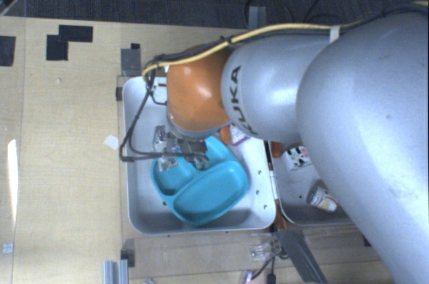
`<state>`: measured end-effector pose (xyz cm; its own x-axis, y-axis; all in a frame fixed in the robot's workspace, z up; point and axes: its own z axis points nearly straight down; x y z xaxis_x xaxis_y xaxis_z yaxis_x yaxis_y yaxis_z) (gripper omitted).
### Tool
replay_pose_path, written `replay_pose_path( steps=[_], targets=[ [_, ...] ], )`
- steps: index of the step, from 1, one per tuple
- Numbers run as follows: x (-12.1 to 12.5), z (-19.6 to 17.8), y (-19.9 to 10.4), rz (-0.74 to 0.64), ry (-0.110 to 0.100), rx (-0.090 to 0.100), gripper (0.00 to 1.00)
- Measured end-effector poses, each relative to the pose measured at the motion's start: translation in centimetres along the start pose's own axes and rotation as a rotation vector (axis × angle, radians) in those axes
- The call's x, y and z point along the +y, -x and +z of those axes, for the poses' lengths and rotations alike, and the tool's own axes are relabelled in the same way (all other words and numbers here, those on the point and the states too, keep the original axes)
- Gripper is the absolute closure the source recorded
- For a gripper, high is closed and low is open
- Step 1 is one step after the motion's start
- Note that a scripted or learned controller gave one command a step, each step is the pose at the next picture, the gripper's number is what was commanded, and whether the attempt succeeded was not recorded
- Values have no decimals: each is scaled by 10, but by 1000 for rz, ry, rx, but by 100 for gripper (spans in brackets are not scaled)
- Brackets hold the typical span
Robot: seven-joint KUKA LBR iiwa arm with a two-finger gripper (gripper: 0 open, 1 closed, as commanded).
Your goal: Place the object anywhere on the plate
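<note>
The gripper hangs low over the left white bin, just above the back part of the blue divided plate that lies in this bin. The wrist hides the fingers, so I cannot tell how the jaws stand. Which thing is the task's object I cannot tell. An orange-brown item peeks out beside the arm, behind the plate. In the right bin lie a white printed item and a small bottle-like item.

Glossy blue plastic plate in smooth white bin; matt wooden bench.
</note>
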<state>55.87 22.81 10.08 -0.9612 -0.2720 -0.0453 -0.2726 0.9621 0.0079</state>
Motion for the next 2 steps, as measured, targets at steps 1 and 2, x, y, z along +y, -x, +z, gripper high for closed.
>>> replay_pose_path(
  steps=[1, 2],
  targets=[
    [-15, -64, -46, 547, -4, -13, 100],
    [-72, 4, -36, 381, -12, 15, 100]
  ],
)
